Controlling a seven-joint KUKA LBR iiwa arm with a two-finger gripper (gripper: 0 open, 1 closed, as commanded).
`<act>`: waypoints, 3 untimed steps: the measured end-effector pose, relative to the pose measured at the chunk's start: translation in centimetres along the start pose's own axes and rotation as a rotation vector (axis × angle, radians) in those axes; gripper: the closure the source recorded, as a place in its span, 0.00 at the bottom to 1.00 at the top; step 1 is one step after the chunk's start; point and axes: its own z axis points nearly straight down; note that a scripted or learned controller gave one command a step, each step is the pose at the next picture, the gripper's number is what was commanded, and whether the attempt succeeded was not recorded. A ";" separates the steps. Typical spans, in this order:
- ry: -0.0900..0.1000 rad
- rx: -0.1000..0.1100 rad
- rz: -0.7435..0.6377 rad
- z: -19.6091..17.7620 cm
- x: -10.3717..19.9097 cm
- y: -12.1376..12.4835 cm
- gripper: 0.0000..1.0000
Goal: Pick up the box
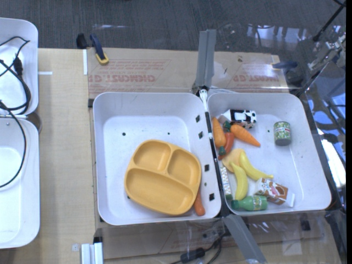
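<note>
Box of brown-and-white printed card [273, 191] lies flat in the right white bin [302, 164], at its near corner beside yellow bananas [245, 172] and a green bottle [252, 203]. It is probably light and crushable, best pinched across its narrow sides. Tool state cannot be told.

Divided plate [163, 176] in left bin [110, 114], right bin [300, 109] holding box [274, 191] at 6 o'clock, bananas [242, 172] at 9 of box, can [282, 132] at 12
</note>
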 end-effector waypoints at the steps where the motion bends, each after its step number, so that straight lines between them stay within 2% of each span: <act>1: 0.002 0.002 -0.069 18.5 0.9 -0.4 0.00; 2: 0.008 0.001 -0.220 28.3 2.7 -9.6 0.00; 3: 0.002 0.001 -0.075 28.3 8.2 -0.3 0.00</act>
